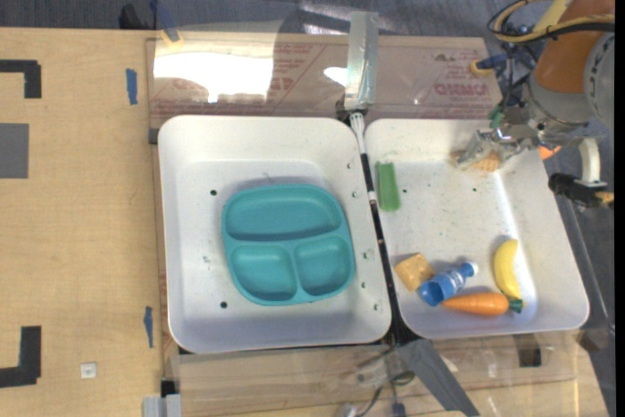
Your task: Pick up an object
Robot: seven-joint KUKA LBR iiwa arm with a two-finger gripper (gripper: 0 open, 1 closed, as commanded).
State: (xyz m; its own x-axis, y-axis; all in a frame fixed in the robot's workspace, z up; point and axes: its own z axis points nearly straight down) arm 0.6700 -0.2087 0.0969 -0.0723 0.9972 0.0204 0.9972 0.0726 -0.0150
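Writing: faint red print is showing on the clear plastic sheet (293,73) lying behind the two bins, in two patches, but it is too small and washed out by glare to read. No brand or label is legible on any of the objects.

Pincer: the grey arm with the orange band (576,54) is reaching in from the right, and the two-finger gripper (493,144) is hanging over the far right corner of the right white bin (430,210). A small tan, crumpled-looking object (483,161) is sitting just below the tip — whether it is touching the gripper or being held, I cannot tell; how the gripper is set, open or closed, is not resolvable either.

Objects lying in the right bin:
- green flat stick (388,186), near the left wall, lengthwise
- yellow banana (506,269), near the right wall
- orange carrot with green end (479,304) — along the front edge
- blue and clear small bottle (447,283), touching the carrot
- yellow-orange blocky piece (413,269), just beside the bottle

The left white bin (186,210) is carrying a teal three-compartment plastic tray (288,244), roughly centred
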